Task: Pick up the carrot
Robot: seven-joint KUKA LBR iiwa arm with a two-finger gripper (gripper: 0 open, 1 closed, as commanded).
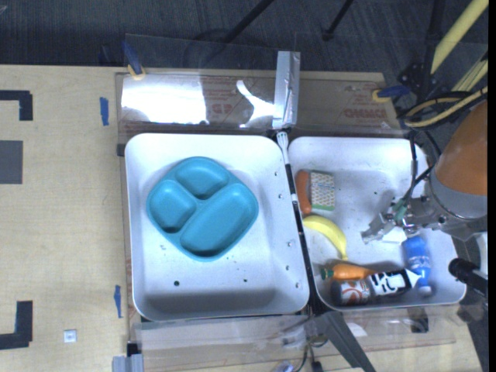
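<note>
Carrot (pixel 346 270) in right bin (pixel 353 152).

Arm (pixel 465 169) enters from right, orange band uppermost, wrist angled down-left. Gripper (pixel 381 227) poised over right bin (pixel 353 152), just inside its right wall.

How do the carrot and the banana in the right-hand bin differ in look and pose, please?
The carrot is orange with a green stem end, while the banana is plain yellow. The carrot lies straight, along the camera view's width, by the bin's near wall; the banana is curved and lies farther back, towards the bin's middle. The carrot rests against a dark bottle; the banana lies apart from it. Both lie flat in the right bin.
</note>
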